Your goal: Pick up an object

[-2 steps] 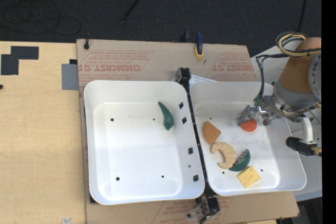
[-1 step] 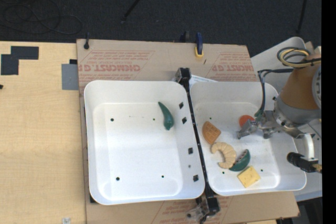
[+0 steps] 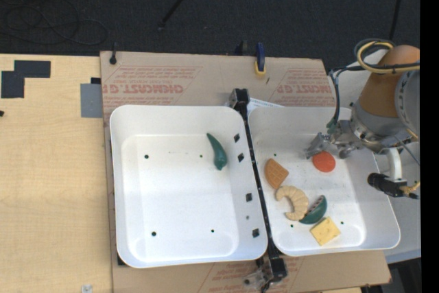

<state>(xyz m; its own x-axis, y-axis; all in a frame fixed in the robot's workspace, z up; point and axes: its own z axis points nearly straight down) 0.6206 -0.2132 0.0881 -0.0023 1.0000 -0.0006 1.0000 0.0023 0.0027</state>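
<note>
In the right bin (image 3: 374, 233) lie a red ball (image 3: 324, 162), an orange cracker-like piece (image 3: 276, 173), a tan croissant (image 3: 295, 202), a green-rimmed watermelon slice (image 3: 315, 211) and a yellow cheese block (image 3: 324, 231). A dark green pepper (image 3: 217, 150) rests in the left bin (image 3: 137, 216). My gripper (image 3: 321, 145) hangs low over the right bin's upper middle, just above and touching or nearly touching the red ball's top edge. Nothing is visibly held.
The grey arm with its orange band (image 3: 384, 89) reaches in from the right over the right bin's far corner. A black divider strip (image 3: 250, 175) runs between the bins. A blue clamp (image 3: 260, 60) sits on the cardboard behind them.
</note>
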